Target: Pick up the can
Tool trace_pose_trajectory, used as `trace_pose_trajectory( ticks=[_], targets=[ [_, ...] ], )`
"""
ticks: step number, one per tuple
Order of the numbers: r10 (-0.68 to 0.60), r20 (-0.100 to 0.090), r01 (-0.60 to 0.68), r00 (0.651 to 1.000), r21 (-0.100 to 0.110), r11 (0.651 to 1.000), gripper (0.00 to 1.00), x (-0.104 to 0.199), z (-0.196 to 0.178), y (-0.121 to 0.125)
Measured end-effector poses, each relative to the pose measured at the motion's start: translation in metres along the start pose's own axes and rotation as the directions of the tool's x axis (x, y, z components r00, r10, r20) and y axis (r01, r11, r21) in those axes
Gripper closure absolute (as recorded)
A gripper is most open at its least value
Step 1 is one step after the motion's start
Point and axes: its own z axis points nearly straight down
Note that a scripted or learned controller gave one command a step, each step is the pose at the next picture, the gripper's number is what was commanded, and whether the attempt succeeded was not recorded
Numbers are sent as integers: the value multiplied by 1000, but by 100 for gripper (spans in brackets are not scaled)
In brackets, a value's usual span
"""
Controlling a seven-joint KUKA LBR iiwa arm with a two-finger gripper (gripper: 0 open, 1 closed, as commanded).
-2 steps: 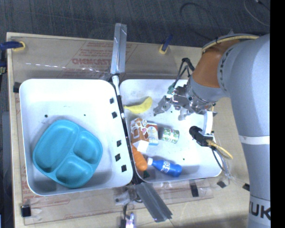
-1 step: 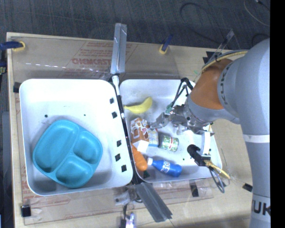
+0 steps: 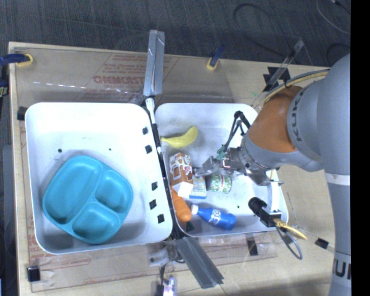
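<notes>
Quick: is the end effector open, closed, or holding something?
End effector: down at the can in the right bin; open, closed or holding cannot be told.

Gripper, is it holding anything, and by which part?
Cannot tell. The gripper is right at the top of the can, but no clear hold shows.

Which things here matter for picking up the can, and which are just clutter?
Job:
- can, right bin
- gripper, just above the can

Lying about:
- banana
- brown packet
- small box
- carrot
- blue bottle
- blue plate, left bin
</notes>
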Motion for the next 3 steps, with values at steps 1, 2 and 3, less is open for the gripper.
trace_pose_trajectory(
  ticks=[1, 2, 3],
  targets=[
    [3, -1, -3, 1000, 1, 1000, 0, -8, 0, -31],
    [-1, 2, 1, 1000, 1, 1000, 100, -10, -10, -31],
    [133, 0, -133, 991, 22, 991, 100, 33, -105, -15]
  ],
)
